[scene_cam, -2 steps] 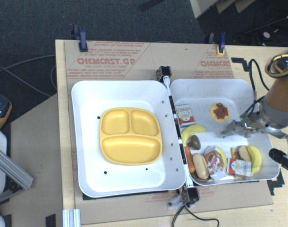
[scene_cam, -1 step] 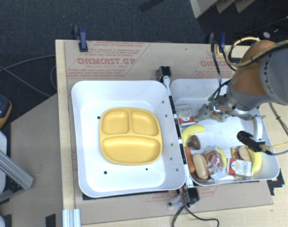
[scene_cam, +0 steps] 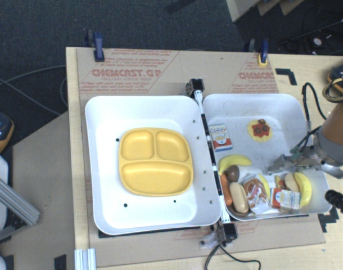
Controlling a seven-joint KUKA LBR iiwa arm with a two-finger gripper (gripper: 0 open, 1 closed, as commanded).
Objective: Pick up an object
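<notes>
A yellow compartment plate (scene_cam: 156,162), with two small wells at its far side and one long well at its near side, lay in the middle of the left bin (scene_cam: 104,151), and everything else may be placed from it. Directly to the plate's right, across the black hinge strip where the two bins met, the right bin (scene_cam: 256,103) held all the loose things. Closest to the plate, just past the strip and level with its upper wells, stood a small white carton (scene_cam: 220,137) with red and blue print. Farther right of the plate, at about the same height, lay a toy pizza slice (scene_cam: 260,129), yellow with red topping, apart from the carton. Below the carton, level with the plate's long well, a banana (scene_cam: 234,162) curved over a brown rounded piece (scene_cam: 233,174); beneath these lay an orange carrot-like piece (scene_cam: 226,185) and a hot dog bun (scene_cam: 239,198), beside a white printed packet (scene_cam: 256,193). Farthest from the plate, near the right bin's right wall, a second packet (scene_cam: 286,198) and a second banana (scene_cam: 303,188) lay touching each other. The hand (scene_cam: 288,163) hung low over this far cluster, just above the second banana, its grey metal fingers pointing toward the plate; whether they stood apart or together could not be told, and nothing was seen between them.
</notes>
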